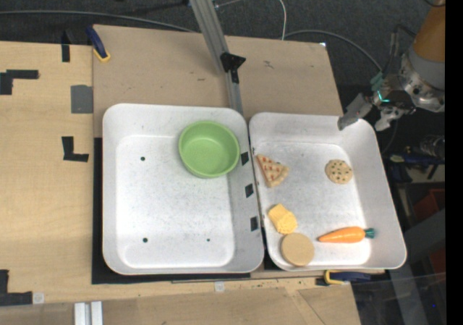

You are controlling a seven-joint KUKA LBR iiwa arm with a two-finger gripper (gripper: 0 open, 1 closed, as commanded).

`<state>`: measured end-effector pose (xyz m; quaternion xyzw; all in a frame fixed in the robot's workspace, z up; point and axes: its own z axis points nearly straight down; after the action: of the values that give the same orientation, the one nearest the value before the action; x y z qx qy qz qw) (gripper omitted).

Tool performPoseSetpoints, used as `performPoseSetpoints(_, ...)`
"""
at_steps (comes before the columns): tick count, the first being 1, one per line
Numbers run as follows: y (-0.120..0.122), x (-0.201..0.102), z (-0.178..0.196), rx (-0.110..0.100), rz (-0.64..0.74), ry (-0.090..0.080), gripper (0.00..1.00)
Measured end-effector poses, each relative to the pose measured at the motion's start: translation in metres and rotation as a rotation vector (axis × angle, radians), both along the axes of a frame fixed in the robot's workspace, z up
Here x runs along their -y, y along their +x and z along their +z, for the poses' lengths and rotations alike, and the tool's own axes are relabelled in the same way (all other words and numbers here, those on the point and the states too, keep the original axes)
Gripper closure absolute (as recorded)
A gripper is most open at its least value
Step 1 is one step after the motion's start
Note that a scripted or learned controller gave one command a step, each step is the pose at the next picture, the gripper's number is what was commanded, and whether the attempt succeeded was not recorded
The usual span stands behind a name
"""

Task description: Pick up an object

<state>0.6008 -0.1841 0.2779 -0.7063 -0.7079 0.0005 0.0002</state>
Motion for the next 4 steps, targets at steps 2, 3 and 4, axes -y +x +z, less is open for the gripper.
performPoseSetpoints(2, 0.002, 0.000, -0.044, -0.005, -0.001, 0.000, 0.00)
performPoseSetpoints(3, 0.000, 0.006, -0.106, -0.007, -0.001, 0.001, 0.00)
performPoseSetpoints(4, -0.008, -0.004, -0.162, -0.007, 0.000, 0.002, 0.00)
